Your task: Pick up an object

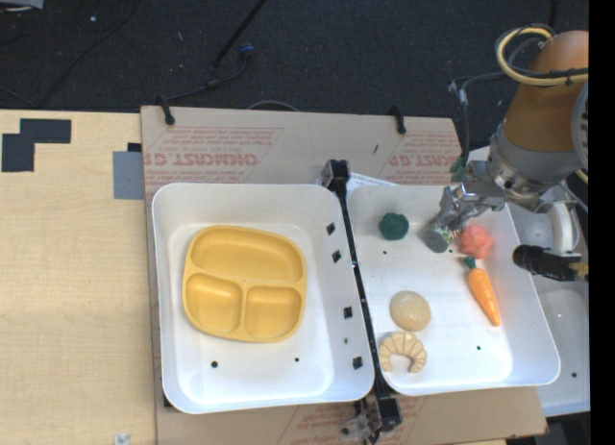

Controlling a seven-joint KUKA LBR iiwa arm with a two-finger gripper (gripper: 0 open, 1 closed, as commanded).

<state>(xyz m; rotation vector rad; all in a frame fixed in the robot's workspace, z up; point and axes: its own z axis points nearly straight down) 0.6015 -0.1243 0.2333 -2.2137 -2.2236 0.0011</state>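
Far left, the pale wooden counter carries dark rectangular patches near its back edge. A brown cardboard sheet with red print lies under both bins.

Left shallow white plastic bin: one yellow plastic plate with three compartments, lying flat, roughly centred, slightly toward the bin's left.

A black divider strip with clips runs between the two bins, front to back.

Right shallow white plastic bin, going left to right: a pale tan ridged croissant-shaped toy near the front; just behind it, nearly touching, a round beige bun-like object. A dark green knobbly ball sits toward the back, well apart from those two. Further right, a pink rounded object, and just in front of it an orange plastic carrot lying lengthwise, tip pointing toward the bin's front.

The grey metal pincer hangs low over the right bin's back portion, between the green ball and the pink object, its tip just beside the pink one. Whether it touches, I cannot tell. Nothing is visibly between the fingers; open or closed cannot be made out from here.

Far right, the grey arm with orange band comes in over the bin's edge.
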